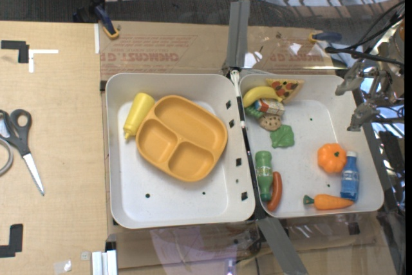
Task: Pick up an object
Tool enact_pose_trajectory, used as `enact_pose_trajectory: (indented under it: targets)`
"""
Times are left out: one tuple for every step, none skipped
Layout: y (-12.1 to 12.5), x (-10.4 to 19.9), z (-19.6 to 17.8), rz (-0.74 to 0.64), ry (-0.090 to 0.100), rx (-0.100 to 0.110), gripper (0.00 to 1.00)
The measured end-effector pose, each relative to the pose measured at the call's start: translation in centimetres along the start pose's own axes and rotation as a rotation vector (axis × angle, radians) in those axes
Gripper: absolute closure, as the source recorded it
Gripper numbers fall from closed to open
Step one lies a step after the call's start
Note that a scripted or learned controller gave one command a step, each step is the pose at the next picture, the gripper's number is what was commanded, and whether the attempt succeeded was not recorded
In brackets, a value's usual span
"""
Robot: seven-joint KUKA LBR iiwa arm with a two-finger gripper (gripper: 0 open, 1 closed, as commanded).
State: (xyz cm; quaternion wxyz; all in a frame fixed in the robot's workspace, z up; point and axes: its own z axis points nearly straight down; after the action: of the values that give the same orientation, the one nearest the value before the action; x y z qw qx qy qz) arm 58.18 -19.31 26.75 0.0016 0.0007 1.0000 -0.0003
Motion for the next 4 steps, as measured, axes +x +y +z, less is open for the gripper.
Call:
enact_pose_trajectory:
  targets:
    - [-2.8,3.7,15.9,-0.082,0.000,0.000,0.00]
    - [-0.9,4.4,17.4,-0.187,0.000,0.000,0.00]
    - [-0.2,6.6,17.5,-0.194,0.001,0.000,0.00]
    - [-0.5,9.0,16.9,-0.139,-0.025,0.006,0.00]
